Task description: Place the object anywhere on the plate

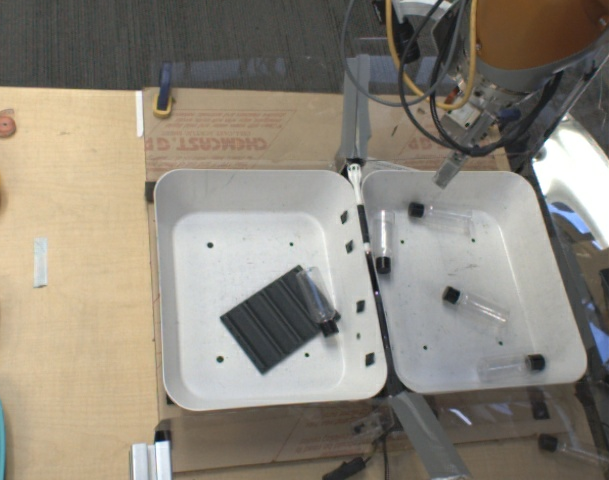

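A dark ribbed plate (267,322) lies tilted in the left bin (184,268). One clear vial with a black cap (318,299) rests across the plate's right edge, cap end pointing to the lower right. The gripper (446,174) hangs over the far edge of the right bin (559,298), under the orange-banded wrist (529,18) and a tangle of cables. It is well away from the plate, and nothing shows held in it.
Several more clear black-capped vials lie in the right bin: one by the left wall (382,239), one near the back (442,215), one in the middle (473,306), one at the front right (511,366). A cardboard sheet (244,128) lies behind the bins.
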Tool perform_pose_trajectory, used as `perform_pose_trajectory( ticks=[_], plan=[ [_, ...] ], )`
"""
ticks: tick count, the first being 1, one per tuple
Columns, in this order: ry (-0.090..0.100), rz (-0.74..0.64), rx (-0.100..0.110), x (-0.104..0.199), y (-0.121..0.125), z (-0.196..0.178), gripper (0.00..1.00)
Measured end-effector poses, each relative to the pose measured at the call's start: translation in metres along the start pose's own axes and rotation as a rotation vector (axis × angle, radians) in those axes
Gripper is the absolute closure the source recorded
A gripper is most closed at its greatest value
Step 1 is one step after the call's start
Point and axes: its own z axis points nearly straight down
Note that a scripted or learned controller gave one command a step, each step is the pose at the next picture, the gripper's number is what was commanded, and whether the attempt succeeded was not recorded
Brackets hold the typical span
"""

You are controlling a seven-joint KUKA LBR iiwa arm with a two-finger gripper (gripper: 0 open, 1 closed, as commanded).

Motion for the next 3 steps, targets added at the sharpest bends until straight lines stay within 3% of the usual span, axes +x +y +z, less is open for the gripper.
perform_pose_trajectory(
  ticks=[1, 2, 3],
  plan=[
    [-0.002, -0.216, -0.002, -0.014, 0.024, -0.004, 1.0],
    [0.001, -0.577, -0.001, -0.031, -0.024, -0.004, 1.0],
    [-0.001, -0.579, -0.002, -0.049, -0.014, -0.006, 1.0]
  ],
)
